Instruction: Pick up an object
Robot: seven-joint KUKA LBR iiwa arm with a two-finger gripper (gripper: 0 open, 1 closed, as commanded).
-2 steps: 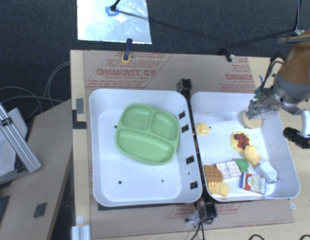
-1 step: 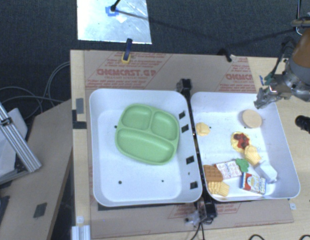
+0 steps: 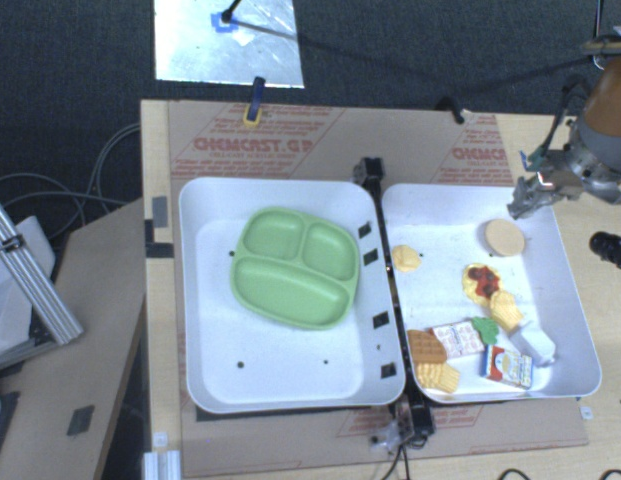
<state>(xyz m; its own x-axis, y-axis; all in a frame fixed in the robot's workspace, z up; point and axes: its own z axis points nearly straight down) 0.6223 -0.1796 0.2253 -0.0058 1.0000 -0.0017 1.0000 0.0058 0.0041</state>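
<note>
- Tan and round, the flat disc (image 3: 505,237) in the right bin (image 3: 570,298) looks the nearest candidate: it lies at the far right of that bin, just beside the gripper (image 3: 523,200), apart from the other pieces.
- It looks like light, stiff toy food, probably smooth plastic; being so low, it should be pinched across its edge, from straight above.
- Other small pieces crowd the near side of the same bin: a yellow bit (image 3: 406,259), a red-and-yellow piece (image 3: 481,281), crackers (image 3: 431,360), a small carton (image 3: 507,367). They lie touching or nearly so, which makes a clean hold harder.
- Left bin (image 3: 205,298) holds a green divided tray (image 3: 293,266), broad and awkward for a narrow grip.
- Jaws: too small and blurred to judge; I cannot tell how they stand, and nothing shows between them.
- Arm is cut off at the right edge.
</note>
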